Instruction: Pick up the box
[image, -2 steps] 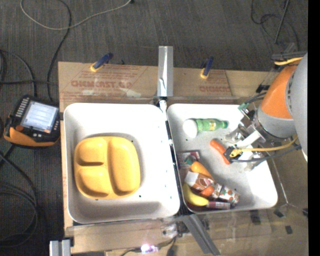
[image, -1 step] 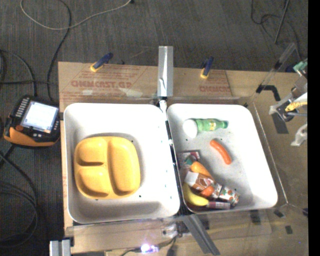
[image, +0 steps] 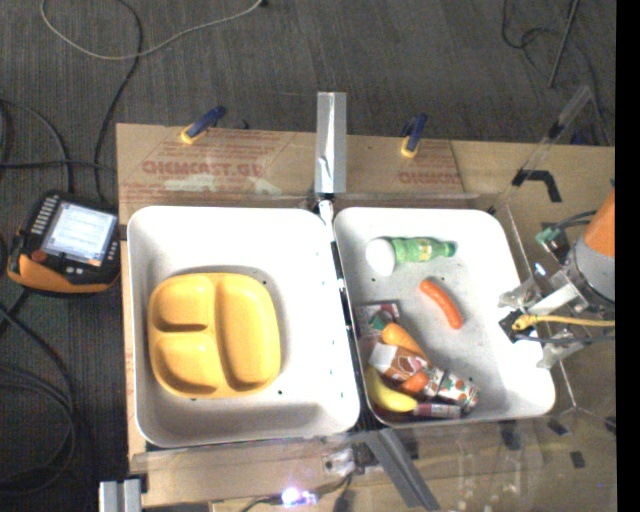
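Currently: gripper (image: 528, 318) at right bin's (image: 480, 225) right rim, box (image: 435, 383) not yet grasped.

Box lying in clutter at right bin's lower-left, touching banana (image: 390, 397) and carrot (image: 402, 338); long axis slanting down toward the right; down-left from gripper, well apart; red sausage (image: 441, 302) between the two, slightly above the line; gripper finger state impossible to tell; nothing seen held.

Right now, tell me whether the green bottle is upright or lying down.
Lying down. The green bottle rests on its side along the right bin's floor, white end pointing left, above the orange carrot.
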